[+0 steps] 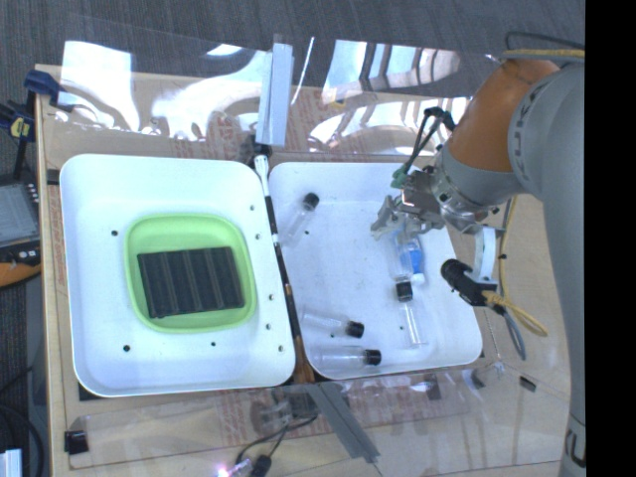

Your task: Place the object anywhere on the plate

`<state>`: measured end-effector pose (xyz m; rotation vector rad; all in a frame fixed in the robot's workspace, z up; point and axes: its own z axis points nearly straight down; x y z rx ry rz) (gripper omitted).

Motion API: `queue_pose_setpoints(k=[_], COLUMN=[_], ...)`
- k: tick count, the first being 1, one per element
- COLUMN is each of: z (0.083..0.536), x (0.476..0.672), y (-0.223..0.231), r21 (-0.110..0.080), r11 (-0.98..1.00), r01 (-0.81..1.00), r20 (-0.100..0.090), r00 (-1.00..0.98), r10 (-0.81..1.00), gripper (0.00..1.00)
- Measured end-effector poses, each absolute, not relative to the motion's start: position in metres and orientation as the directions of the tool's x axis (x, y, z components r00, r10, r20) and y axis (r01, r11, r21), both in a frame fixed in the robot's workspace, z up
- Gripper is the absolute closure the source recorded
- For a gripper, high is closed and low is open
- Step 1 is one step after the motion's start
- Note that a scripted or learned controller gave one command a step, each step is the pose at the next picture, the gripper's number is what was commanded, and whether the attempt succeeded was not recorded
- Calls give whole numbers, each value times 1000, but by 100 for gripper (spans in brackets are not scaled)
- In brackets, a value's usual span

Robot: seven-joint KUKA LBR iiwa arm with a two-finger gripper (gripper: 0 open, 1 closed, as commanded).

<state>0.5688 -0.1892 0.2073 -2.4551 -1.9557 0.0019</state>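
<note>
Left bin (84, 266): one green plate (187, 273) with a dark ribbed insert, set near the bin's middle. Nothing lies on the plate.

Right bin (328, 266): several clear tubes with black caps. One near the far-left corner (301, 214); two at the near edge (343, 344); one blue-filled tube (409, 263) by the right edge, with another thin one just below it.

Gripper (405, 212): hangs over the right bin's far-right part, just above the blue-filled tube. Whether the claw is apart or together cannot be told; no tube is seen in it.

Step in hand, judged: the pick, not yet made. Next move calls for a descent onto one tube, a firm close, then a carry across to the plate.
</note>
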Motion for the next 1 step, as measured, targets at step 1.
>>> queue_pose_setpoints(k=[1], z=[207], x=[569], y=[-189], r21=[-3], r11=[-223], r01=[975], r20=[1], r00=[223], r10=[975], gripper=[0])
